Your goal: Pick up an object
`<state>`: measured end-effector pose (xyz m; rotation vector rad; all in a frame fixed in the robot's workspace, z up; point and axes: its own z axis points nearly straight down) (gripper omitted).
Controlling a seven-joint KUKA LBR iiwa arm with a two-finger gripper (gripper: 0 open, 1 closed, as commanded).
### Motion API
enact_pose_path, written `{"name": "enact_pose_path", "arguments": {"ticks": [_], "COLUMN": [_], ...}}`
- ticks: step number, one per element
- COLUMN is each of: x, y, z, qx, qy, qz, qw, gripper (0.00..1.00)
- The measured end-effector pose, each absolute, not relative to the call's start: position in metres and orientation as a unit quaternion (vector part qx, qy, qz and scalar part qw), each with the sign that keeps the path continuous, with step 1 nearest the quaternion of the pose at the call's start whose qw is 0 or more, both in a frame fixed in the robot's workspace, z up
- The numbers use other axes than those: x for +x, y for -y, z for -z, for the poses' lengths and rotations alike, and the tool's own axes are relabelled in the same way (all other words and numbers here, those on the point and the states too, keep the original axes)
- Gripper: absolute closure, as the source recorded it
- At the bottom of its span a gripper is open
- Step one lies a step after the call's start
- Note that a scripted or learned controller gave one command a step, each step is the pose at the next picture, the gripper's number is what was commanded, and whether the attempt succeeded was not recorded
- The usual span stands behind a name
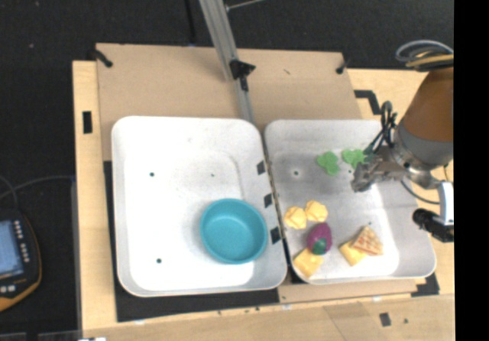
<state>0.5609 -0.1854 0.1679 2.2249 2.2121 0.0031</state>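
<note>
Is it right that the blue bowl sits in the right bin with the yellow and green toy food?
Not quite. The camera view shows the blue bowl in the left bin, by itself. The yellow and green toy food pieces do lie in the right bin.

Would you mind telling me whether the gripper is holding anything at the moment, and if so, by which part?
It cannot be told. The gripper sits low in the right bin, just beside the green toy pieces, but its tip is too blurred to show any hold.
</note>
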Motion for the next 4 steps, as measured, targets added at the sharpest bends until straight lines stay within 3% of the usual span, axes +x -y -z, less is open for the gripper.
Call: {"name": "enact_pose_path", "arguments": {"ticks": [2,3,4], "x": [0.565,0.566,0.574], "y": [0.203,0.204,0.154], "z": [-0.27,-0.291,-0.275], "qx": [0.706,0.706,0.705], "qy": [-0.708,-0.708,-0.709], "qz": [0.0002,-0.0006,-0.0005], "qw": [0.002,0.002,0.001], "gripper": [1.0,1.0,1.0]}}
